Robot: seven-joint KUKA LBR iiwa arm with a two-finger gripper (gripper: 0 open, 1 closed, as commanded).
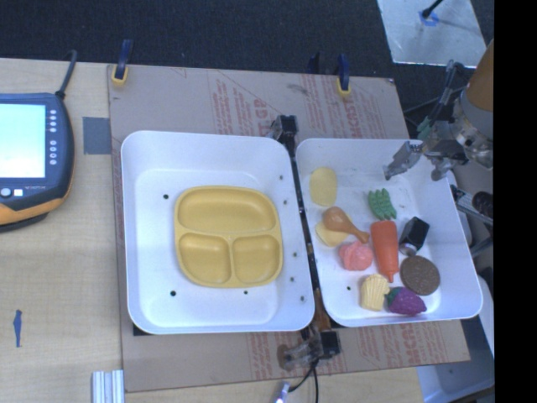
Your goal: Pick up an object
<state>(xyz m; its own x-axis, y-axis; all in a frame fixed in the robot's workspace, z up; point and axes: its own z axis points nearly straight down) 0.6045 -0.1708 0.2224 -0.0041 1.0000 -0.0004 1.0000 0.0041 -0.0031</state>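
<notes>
Right bin [436, 309] holds the toy food: drumstick [342, 222] left of the carrot [385, 248], brown disc [419, 274] right of it. Carrot looks light, rigid, smooth; likely best pinched across mid-body. Gripper [422, 165] hangs above the carrot's far side, fingers spread, nothing between them.

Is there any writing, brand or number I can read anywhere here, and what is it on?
Nothing can be read for certain.
Cardboard sheet under the bins: repeated red printed lettering in slanted rows, too blurred to read.
Handheld control pad at the left edge: bright screen and a column of buttons, any labels too small to read.
Toy foods and yellow divided plate: no lettering seen.
</notes>
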